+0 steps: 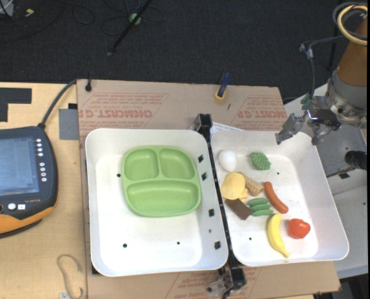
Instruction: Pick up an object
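1. I'm watching the arm (350,55) hanging over the far right corner of the right bin (322,185), with the gripper (302,127) sitting above the bin's back rim, well apart from the food below

2. I'm reading the fingers as spread and carrying nothing; one dark finger (287,131) is pointing left toward the bin, and I'm seeing only bare bin and bench between the two

3. I'm counting the candidates, all lying in the right bin: an egg (227,161) near the divider, a green knobbly piece (260,161) just beside it, a yellow lump (233,185) touching a tan piece (254,186), a brown block (240,208), green pods (258,205), a sausage (275,197), a banana (276,233) and a tomato (299,228)

4. I'm judging these to be toy food, so light, stiff and fairly slick; nothing here looks fragile, though round ones like the egg and tomato will likely squirt out of a two-finger pinch

5. I'm favouring the green knobbly piece, since it is nearest the gripper, stands clear of its neighbours, and its rough surface should give the pads some bite; I'd close across its narrow width

6. I'm treating the sausage as second choice, taken across its middle, though the pods are crowding one end

7. I'm leaving the left bin (104,229) alone, as it is carrying just a green tray (161,180), flat and awkward to pinch
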### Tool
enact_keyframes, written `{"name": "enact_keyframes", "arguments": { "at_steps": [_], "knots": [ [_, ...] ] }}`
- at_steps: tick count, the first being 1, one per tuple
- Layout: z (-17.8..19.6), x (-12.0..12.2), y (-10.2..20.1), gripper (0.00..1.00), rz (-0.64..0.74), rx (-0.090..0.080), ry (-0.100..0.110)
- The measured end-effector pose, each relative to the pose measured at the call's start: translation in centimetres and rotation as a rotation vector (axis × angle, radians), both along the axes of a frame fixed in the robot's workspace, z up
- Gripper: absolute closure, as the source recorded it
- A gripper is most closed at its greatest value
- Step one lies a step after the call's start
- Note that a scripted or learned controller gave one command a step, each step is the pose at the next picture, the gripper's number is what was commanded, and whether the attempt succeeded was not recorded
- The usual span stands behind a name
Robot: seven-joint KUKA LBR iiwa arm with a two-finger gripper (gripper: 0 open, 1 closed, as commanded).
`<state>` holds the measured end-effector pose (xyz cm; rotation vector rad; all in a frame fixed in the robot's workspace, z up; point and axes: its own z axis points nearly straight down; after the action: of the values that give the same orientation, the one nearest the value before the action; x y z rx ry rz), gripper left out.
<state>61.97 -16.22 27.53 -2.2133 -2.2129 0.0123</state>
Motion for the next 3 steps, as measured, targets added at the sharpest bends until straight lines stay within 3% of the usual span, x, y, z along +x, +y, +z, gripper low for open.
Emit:
{"name": "enact_keyframes", "arguments": {
  "at_steps": [1,2,3],
  "knots": [
    [0.7,0.2,0.0,0.0,0.001,-0.002,-0.011],
    [-4.0,0.8,0.5,0.0,0.004,-0.001,-0.007],
    [-9.4,-0.4,0.9,0.0,0.002,-0.001,-0.005]
  ]
}}
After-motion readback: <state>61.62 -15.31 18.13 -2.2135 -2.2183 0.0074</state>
